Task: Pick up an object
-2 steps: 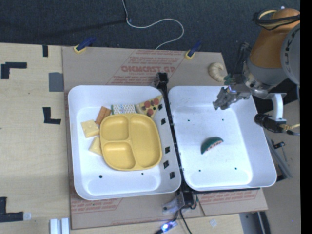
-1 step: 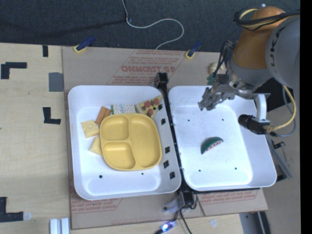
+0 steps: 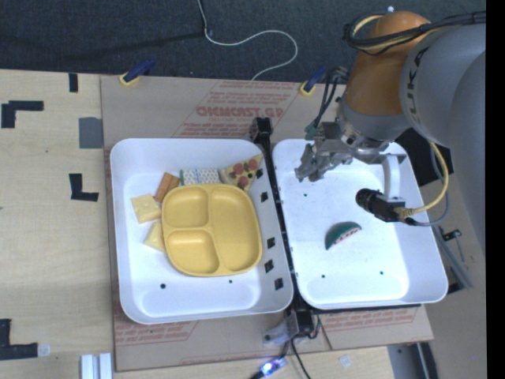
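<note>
Watermelon slice (image 3: 343,234) lies in right bin (image 3: 371,279), apart from the jaws.

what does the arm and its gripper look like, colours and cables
The arm is thick, rounded and grey, with dark lettering on its shell and a glossy orange band above the wrist. The gripper is small, angular grey metal. A thin yellow cable curves beside the wrist.
</note>
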Controlling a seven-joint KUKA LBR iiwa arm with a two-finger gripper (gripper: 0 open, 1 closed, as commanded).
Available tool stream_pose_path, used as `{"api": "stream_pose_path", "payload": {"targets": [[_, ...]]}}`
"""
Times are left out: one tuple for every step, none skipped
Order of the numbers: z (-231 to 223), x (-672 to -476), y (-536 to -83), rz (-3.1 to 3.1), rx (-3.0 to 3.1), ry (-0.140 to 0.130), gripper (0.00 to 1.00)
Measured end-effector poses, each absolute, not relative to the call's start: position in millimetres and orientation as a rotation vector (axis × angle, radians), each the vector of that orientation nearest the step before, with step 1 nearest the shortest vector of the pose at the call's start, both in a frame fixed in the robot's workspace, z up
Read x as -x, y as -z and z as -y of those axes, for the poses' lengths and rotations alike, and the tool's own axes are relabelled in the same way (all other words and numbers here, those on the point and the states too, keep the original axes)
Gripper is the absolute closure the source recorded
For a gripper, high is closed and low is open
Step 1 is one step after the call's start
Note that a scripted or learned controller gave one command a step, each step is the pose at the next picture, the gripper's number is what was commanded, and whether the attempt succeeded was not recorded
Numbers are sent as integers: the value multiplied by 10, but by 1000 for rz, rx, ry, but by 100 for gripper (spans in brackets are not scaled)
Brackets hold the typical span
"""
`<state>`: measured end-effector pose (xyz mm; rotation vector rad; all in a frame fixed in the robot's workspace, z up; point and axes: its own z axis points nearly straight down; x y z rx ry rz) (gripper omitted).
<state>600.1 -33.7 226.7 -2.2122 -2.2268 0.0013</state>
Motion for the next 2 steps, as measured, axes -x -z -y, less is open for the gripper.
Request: {"api": "stream_pose_path", "payload": {"targets": [[-266, -5769, -2244, 2226, 2211, -3, 100], [-794, -5591, -2333, 2227, 2211, -2, 100]]}}
